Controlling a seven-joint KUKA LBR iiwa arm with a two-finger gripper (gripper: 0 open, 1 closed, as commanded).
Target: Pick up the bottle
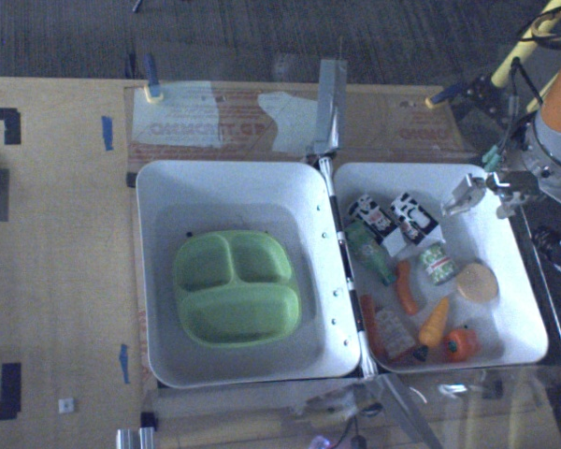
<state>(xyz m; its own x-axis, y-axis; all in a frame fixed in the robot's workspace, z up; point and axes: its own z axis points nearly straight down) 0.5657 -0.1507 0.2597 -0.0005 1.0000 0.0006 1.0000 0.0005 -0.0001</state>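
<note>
- Metal bracket (379,405): at the bottom edge of the view, below the seam where the two bins meet; blurred, and its form cannot be told.
- Bench (56,279): pale wood surface, with black corner marks at far left and short blue tape strips (107,131) toward the left bin.
- Left bin (159,190): shallow, white, with rounded corners; it touches the right bin along its right-hand rim.
- Green plate (236,286): three compartments, lying flat in the middle of the left bin.
- Cardboard sheet (215,124): flat on the bench behind the bins, partly covered by a clear film.
- Right bin (528,330): shallow, white, holding all the small goods listed below.
- Bottle (370,253): green, lying on its side in the right bin, close to the bin's left wall, at a slant from upper left to lower right; one end is just beside the left carton.
- Two black-and-white cartons (393,218): side by side in the upper middle of the right bin.
- Reddish packet (388,330): near the bin's front left corner, below the bottle.
- Orange-red stick (407,288): just right of the bottle's lower end.
- Carrot (434,321): orange, tilted, right of the packet.
- Small green-and-white packet (438,265): below the right carton.
- Round red-orange item (460,344): near the front wall.
- Tan round item (477,283): toward the bin's right side.
- Gripper (469,195): grey, over the right bin's upper right corner, well apart from the bottle; whether the claw is open or closed cannot be told.
- Arm (553,120): enters from the right edge, with its orange band visible.
</note>
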